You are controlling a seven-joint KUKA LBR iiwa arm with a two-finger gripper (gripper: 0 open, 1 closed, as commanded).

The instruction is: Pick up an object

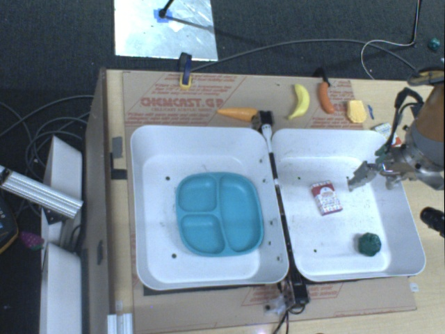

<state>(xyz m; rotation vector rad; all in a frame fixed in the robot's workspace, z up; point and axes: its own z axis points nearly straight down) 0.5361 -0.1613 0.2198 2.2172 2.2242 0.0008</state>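
Note:
In the right bin (306, 145) lie a small red and white box (326, 198) near the middle and a dark green lump (369, 243) toward the front right corner. My gripper (361, 176) reaches in from the right, over the bin's right half, a little to the right of the box and apart from it. Its grey fingers point left and down, and nothing shows between them. The left bin (156, 152) holds a blue divided plate (219, 212).
On the cardboard behind the bins lie a carrot (236, 113), a banana (300, 101), an orange-red piece (325, 97) and a yellow piece (356, 110). A black clamp (265, 121) sits where the bins meet. Cables run along the back and the left.

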